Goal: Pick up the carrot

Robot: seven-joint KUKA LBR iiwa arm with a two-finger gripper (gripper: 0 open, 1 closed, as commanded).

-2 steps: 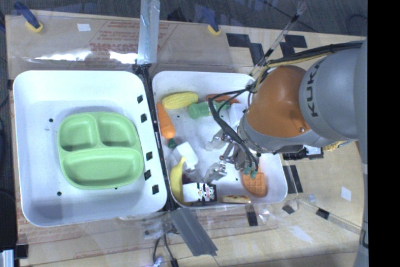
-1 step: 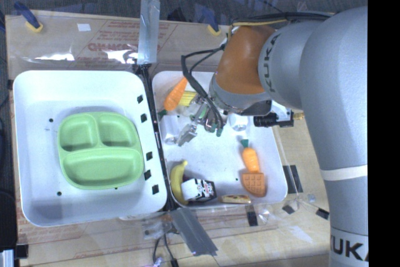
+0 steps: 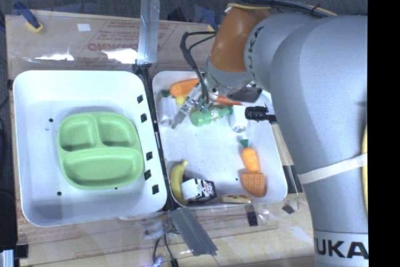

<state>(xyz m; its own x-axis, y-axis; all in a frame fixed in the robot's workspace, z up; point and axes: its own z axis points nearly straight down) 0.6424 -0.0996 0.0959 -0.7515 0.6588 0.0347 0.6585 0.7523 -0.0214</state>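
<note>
Camera view looks down on two white bins side by side. The left bin [image 3: 31,134] bears a green divided plate [image 3: 99,148]. The right bin [image 3: 275,147] holds a jumble of toy food. The grey arm [image 3: 312,84] with its orange band reaches in from the right and reaches down over the far part of the right bin. The gripper [image 3: 187,104] points toward the bin's far left corner, beside a green toy [image 3: 206,115]; whether it is open or closed, and whether it has hold of anything, I cannot tell. The carrot [image 3: 250,158], orange with a green top, lies on the bin floor near the right wall, well apart from the gripper and just above a waffle [image 3: 254,184]. Another orange piece [image 3: 183,87] lies at the far end by the wrist. A banana [image 3: 177,179] lies along the near left wall, next to a small dark carton [image 3: 200,189]
</note>
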